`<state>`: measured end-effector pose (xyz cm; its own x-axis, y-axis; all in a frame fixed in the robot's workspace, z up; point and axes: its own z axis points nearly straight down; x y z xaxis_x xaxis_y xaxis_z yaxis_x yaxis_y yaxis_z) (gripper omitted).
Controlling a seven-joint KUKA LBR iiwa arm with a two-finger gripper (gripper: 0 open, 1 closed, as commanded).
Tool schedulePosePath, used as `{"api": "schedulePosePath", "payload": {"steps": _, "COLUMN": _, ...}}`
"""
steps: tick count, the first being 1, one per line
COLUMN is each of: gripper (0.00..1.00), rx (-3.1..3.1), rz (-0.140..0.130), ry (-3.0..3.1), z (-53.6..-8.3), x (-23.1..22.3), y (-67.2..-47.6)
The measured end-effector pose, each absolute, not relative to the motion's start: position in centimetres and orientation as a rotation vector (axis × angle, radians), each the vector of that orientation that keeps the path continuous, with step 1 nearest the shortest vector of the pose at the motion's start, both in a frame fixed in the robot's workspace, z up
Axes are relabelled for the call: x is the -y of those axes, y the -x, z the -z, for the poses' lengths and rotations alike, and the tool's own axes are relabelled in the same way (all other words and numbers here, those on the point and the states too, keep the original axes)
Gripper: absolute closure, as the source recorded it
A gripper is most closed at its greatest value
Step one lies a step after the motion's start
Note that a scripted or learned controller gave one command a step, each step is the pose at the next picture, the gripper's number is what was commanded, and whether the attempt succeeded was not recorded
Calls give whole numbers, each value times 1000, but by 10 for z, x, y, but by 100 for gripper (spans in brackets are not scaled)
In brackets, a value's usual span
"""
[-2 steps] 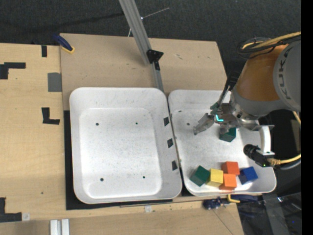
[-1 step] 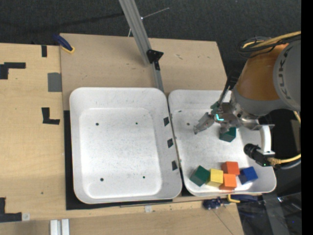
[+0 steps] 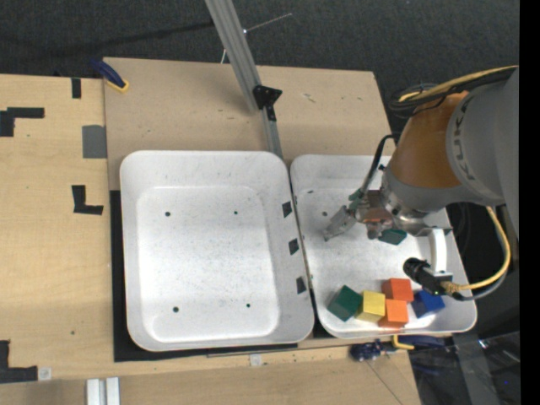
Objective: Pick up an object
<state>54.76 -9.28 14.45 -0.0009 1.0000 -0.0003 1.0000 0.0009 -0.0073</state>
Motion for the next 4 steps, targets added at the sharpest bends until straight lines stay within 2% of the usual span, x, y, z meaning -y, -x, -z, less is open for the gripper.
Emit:
{"api": "schedulePosePath", "payload": {"steps": 1, "gripper": 0, "rx": 2218, "rz": -9, "ry": 2216, "z": -90, "x": 92, "y": -546}}
{"api": "schedulePosePath", "payload": {"steps": 2, "gripper": 100, "rx": 2221, "rz": -3, "ry": 2217, "z": -103, "x": 91, "y": -547}}
{"api": "schedulePosePath", "payload": {"steps": 3, "gripper": 100, "rx": 2224, "rz": 2, "ry": 2222, "z": -147, "x": 95, "y": -553}}
{"api": "schedulePosePath", "payload": {"steps": 4, "gripper": 100, "rx": 2225, "rz": 4, "ry": 2222, "z": -206, "x": 93, "y": -546}}
